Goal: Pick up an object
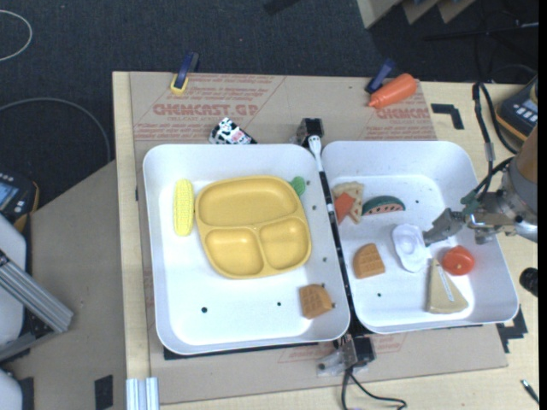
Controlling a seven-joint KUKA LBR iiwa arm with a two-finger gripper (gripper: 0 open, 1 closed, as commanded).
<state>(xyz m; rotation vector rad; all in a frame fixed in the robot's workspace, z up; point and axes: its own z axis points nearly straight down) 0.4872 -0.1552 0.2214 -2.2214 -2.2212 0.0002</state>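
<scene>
Gripper (444, 227) is reaching in from the right over the right bin (453, 156), hanging just above the bin floor betw. the white cup (408, 246) and the red tomato (459, 260). Can't tell whether it's apart or together; nothing is showing betw. its tips.

Right bin is holding 6 items, 1 of each: white cup lying just left of the gripper; red tomato just below-right of it; pale wedge (444, 291) sitting under the tomato near the front wall; brown bread piece (368, 261) lying left of the cup; watermelon slice (381, 205) resting further back; orange-red slice (346, 203) lying beside the watermelon, close to the divider side.

Left bin (162, 254) is holding 4 items: 1 yellow divided tray (253, 225) w/ 3 compartments sitting mid-bin; 1 corn cob (183, 206) lying upright along the tray's left edge; 1 small green piece (297, 184) touching the tray's back-right corner; 1 brown cracker (314, 300) lying near the front-right corner.

Outside the bins, on the counter (128, 229): 1 orange carrot (393, 90) lying at the back right, 1 black-and-white toy (229, 132) sitting behind the left bin, 1 yellow-blue clamp (182, 74) gripping the back edge.
</scene>
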